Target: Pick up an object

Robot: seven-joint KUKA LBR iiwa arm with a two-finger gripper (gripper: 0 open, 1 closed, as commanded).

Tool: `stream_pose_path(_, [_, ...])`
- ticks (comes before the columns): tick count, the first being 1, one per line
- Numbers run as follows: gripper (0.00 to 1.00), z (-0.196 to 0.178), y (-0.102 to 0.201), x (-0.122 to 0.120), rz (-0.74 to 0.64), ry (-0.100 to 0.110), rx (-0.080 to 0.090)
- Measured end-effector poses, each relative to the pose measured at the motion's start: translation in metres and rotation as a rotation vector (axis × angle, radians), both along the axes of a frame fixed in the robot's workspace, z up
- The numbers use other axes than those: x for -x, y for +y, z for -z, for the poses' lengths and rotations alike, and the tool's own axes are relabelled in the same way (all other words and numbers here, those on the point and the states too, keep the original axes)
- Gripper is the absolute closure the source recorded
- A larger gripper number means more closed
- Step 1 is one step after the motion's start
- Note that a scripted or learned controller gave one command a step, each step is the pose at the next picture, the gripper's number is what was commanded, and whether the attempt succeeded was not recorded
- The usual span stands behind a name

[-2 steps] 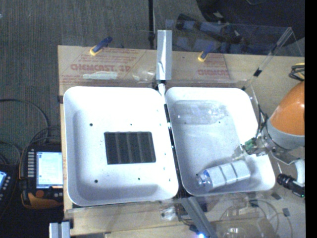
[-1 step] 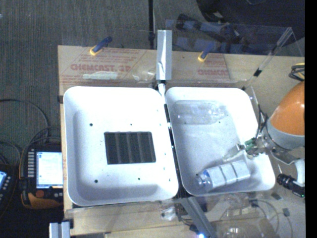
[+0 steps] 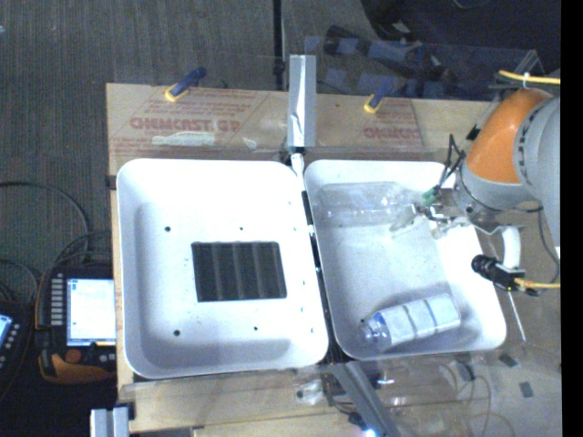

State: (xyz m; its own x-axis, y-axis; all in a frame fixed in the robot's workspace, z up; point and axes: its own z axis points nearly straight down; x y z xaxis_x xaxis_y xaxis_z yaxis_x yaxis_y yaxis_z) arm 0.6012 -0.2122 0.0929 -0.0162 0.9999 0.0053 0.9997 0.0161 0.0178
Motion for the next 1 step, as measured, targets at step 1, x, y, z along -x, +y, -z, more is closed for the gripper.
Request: stream_pose_path(1, [0.00,-0.0001,0.0001,-0.0520,0.045,0.104,-0.003])
